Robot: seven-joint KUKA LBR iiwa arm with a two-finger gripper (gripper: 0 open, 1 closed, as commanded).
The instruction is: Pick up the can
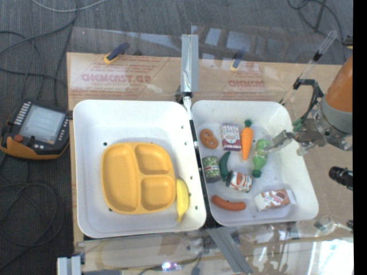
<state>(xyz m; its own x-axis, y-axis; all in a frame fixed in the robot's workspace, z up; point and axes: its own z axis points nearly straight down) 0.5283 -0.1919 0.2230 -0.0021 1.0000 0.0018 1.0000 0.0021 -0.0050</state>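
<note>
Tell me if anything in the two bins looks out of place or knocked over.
One thing: the banana in the left bin is wedged between the yellow tray and the bin wall, not on the tray. The red-labelled can in the right bin lies on its side.

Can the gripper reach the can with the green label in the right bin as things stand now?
Probably yes. The gripper hangs over the right bin, and the can stands open from above by the bin's left wall. But the dark green vegetable lies close against it, which may crowd the fingers.
</note>
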